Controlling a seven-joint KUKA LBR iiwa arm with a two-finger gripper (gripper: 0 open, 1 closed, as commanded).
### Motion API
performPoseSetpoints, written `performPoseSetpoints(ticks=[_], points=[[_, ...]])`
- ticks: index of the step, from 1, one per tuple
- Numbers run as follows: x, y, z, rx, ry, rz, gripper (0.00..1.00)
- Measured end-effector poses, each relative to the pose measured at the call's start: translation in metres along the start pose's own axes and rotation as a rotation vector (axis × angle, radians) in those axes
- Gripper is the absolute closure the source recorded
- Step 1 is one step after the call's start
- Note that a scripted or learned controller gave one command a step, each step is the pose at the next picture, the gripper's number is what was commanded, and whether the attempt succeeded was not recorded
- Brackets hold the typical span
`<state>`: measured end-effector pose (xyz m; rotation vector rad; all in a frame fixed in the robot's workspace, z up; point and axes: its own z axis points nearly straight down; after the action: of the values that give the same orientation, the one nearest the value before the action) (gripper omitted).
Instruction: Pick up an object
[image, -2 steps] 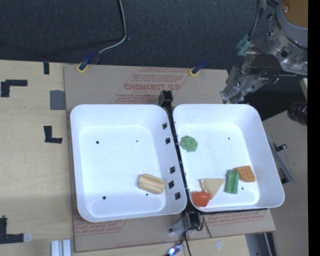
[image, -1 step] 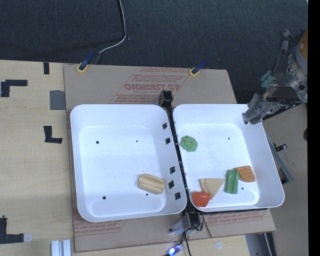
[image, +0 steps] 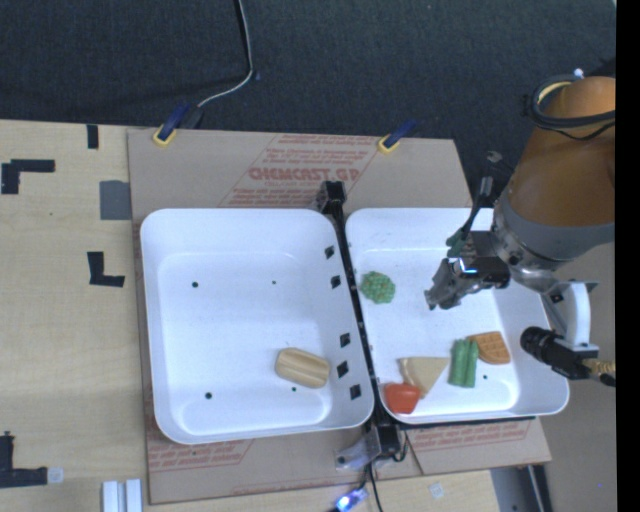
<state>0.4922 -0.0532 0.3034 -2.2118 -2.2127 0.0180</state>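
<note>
My gripper (image: 440, 296) hangs over the middle of the right bin (image: 420, 232), with the arm coming in from the right. A green broccoli-like piece (image: 378, 288) lies to its left, apart from it. Below the gripper, near the bin's front, sit a pale wedge (image: 424, 372), a red piece (image: 402, 398), a green cylinder (image: 463, 362) and an orange cracker-like piece (image: 492, 347). A tan bread roll (image: 302, 367) rests in the left bin (image: 200, 240). Nothing shows between the fingers.
The two bins meet along a black divider strip (image: 345, 300) with clips. They stand on a cardboard sheet (image: 290, 170) on the bench. A white cable (image: 235, 70) runs across the dark background at the back.
</note>
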Motion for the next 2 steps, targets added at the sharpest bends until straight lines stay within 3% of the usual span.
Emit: performPoseSetpoints(ticks=[1, 2], points=[[0.031, -0.001, -0.023, -0.018, 0.0, -0.004, 1.0], [0.045, 0.021, 0.053, -0.01, -0.001, -0.001, 1.0]])
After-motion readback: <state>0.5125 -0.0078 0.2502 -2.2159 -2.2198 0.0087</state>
